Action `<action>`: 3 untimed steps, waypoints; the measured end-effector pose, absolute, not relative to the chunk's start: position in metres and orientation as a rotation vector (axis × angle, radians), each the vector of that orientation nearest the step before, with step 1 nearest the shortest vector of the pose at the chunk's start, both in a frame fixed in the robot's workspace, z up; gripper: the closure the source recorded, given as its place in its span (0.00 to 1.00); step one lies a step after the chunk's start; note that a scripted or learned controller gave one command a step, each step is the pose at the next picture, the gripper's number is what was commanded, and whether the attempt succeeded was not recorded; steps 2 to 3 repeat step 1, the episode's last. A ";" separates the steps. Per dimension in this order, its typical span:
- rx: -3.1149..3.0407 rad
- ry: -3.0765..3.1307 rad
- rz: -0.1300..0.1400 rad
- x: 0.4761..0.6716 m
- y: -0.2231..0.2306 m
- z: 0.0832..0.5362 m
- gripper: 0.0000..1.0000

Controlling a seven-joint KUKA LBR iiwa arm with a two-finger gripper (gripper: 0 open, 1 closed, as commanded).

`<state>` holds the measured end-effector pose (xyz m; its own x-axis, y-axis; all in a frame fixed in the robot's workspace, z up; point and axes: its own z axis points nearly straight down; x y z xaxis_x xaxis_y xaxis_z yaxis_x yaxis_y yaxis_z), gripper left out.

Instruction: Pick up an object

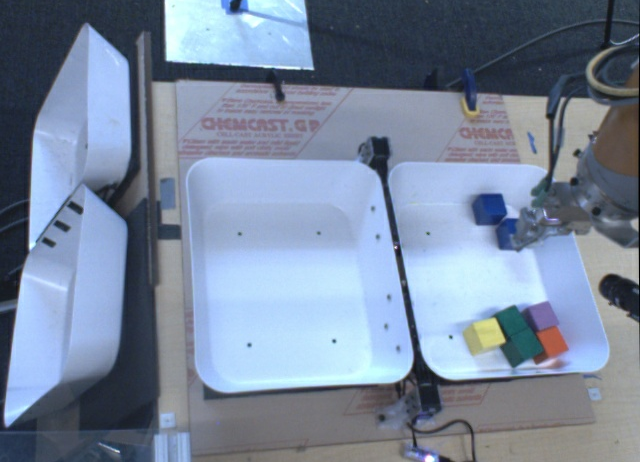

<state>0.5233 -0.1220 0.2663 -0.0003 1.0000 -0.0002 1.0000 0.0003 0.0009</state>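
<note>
My gripper (530,226) hangs over the right bin (450,280), close to its right wall in the upper part. A small blue block (507,234) lies right against the gripper's left side, partly covered by it. I cannot tell whether the block is in its grasp. A second blue block (489,208) sits just up and left of it. Toward the bin's near right corner lies a cluster: a yellow block (487,335), two green blocks (514,321) (521,349), a purple block (543,314) and an orange block (552,343).
The left bin (290,270) sits beside the right one, with a black divider (395,250) between them. Spare white bins (70,250) lean at the far left. A metal sheet (238,10) lies at the back. Cables run near the arm (610,170).
</note>
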 end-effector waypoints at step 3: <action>2.222 2.229 -0.007 0.596 -0.102 0.138 0.00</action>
